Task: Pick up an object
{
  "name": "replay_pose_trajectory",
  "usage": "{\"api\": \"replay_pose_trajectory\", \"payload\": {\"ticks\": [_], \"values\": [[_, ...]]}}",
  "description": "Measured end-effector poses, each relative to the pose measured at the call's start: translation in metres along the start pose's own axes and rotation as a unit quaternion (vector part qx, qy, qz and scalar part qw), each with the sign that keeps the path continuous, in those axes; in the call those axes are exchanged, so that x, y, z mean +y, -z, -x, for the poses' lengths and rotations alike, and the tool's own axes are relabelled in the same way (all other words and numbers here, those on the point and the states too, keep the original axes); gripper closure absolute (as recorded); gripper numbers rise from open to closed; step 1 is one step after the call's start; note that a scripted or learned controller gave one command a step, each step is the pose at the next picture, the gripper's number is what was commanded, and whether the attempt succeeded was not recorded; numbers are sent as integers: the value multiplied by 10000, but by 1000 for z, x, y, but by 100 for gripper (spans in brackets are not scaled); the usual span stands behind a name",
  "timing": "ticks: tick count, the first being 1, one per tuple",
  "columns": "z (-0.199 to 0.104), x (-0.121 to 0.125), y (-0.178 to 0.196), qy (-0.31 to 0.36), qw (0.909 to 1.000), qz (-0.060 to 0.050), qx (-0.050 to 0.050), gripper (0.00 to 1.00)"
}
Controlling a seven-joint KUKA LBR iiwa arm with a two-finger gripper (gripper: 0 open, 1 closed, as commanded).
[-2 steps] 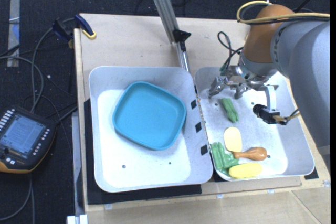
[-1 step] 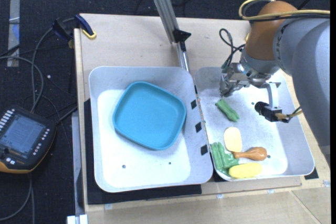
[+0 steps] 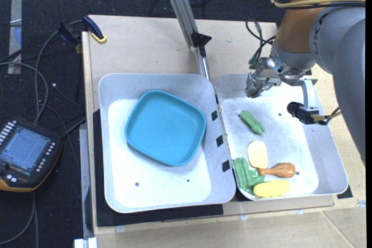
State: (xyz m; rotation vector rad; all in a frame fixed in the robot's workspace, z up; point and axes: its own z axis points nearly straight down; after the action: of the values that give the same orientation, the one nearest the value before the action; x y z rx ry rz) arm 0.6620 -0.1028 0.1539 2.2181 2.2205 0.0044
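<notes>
Wooden tabletop (image 3: 145, 43), right bin (image 3: 302, 142): gripper (image 3: 256, 89) state unclear, green pickle (image 3: 251, 121) just below it, lying diagonal.

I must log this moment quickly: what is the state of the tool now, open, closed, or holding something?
Tool: cannot be told whether open or closed; it sits above the back of the right bin, with nothing visibly held.

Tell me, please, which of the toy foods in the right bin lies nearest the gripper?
The small green pickle, lying alone in mid-bin just below the gripper; the other foods huddle at the bin's near edge.
</notes>
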Motion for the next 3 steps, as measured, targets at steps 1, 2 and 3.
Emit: {"api": "replay_pose_trajectory", "payload": {"ticks": [1,2,3], "values": [[-7,-5,49,-2,10000,2,-1,100],[-7,-4,95,-3,10000,1,-1,100],[-53,-23,82,11,10000,-23,5,100]]}}
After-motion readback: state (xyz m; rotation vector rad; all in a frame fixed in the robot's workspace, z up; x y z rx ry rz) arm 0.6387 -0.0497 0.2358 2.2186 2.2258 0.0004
